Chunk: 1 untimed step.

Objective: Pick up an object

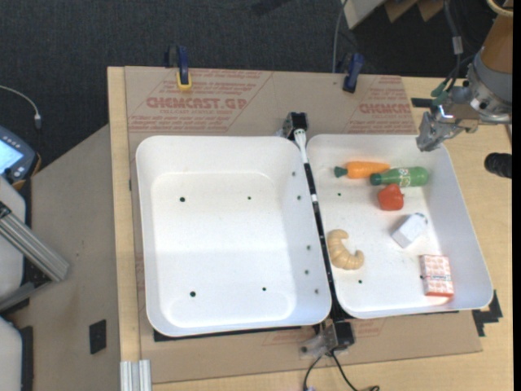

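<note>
At the upper right of the frame the grey two-finger gripper (429,139) hangs over the far rim of the right white bin (464,210), holding nothing (whether it is spread or pressed together I cannot tell). In that bin's upper part an orange plastic carrot (364,169), green bottle (401,177) and red pepper-like toy (391,198) crowd together. A tan croissant (345,250), white block (409,230) and pink carton (437,276) lie lower, well apart.

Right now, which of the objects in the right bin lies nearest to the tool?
The green bottle, lying on its side at the far end, just below the tool. The carrot is further left; the others lie lower.
</note>
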Tool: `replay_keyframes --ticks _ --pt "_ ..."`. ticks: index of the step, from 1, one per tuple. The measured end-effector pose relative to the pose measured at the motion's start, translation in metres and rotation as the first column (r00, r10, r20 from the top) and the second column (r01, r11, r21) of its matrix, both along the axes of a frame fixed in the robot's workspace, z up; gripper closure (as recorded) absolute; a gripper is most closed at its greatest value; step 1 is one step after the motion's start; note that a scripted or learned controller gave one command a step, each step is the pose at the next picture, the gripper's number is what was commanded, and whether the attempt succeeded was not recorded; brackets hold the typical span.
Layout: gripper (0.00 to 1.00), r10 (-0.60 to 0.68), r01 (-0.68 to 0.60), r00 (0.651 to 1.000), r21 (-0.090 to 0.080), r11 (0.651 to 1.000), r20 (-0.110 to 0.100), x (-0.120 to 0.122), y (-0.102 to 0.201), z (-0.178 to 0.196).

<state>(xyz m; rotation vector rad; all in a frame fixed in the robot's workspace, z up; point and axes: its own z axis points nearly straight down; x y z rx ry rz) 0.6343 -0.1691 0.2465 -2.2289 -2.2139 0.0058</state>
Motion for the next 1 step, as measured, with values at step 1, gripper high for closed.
replay_keyframes --ticks 1 --pt "0.0 0.006 -0.006 1.0 0.003 1.0 0.001 0.0019 0.005 -0.0005"
